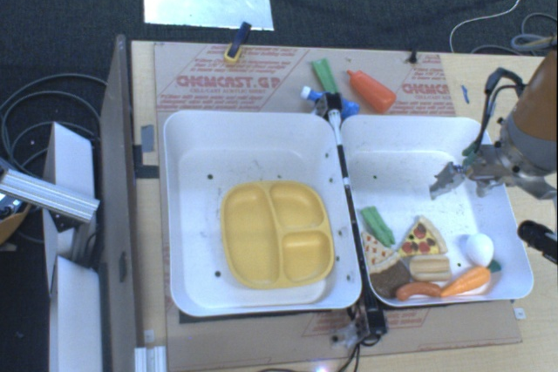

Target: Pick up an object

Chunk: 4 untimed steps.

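Observation:
My gripper (446,179) hangs over the middle of the right bin (410,144), reaching in from the right and pointing left, with nothing visibly in it. Toy food lies in that bin's front part, below the gripper. There is a green piece (377,225), a pizza slice (424,236), a second slice (376,251), a white egg (478,249), a carrot (469,280), a hot dog bun (429,266), a red sausage (417,290) and a brown piece (391,277). The pizza slice lies closest to the gripper, a little toward the front.
The left bin (200,152) holds a yellow divided plate (277,233). Behind the bins on the bench lie an orange toy (372,91), a green toy (324,74), a blue piece (346,108) and a yellow-blue clip (235,46). A ridge (342,161) separates the bins.

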### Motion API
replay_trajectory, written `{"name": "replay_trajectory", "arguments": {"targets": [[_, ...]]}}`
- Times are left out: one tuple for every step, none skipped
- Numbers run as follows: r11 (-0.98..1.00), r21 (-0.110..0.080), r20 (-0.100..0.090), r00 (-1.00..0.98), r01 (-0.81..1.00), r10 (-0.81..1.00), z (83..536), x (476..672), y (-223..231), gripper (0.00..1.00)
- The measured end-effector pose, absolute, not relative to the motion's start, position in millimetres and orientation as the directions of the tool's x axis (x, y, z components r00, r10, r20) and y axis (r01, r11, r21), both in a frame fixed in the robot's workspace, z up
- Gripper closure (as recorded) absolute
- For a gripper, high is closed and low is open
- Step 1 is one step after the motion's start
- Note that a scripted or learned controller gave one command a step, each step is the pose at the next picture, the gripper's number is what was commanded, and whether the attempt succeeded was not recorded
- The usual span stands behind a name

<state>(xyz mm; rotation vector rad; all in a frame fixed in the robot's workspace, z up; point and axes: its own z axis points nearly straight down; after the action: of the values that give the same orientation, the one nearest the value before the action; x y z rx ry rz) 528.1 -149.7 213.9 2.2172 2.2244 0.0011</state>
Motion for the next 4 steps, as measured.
{"name": "replay_trajectory", "arguments": {"targets": [[0.0,-0.006,0.002,0.0,1.0,1.0,147,497.0,-144,0.0],[0.001,0.004,-0.001,-0.001,1.0,1.0,96,488.0,-125,0.0],[0.001,0.007,-0.001,-0.001,1.0,1.0,110,489.6,-126,1.0],[0.001,0.006,-0.001,-0.001,1.0,1.0,109,489.5,-126,0.0]]}}
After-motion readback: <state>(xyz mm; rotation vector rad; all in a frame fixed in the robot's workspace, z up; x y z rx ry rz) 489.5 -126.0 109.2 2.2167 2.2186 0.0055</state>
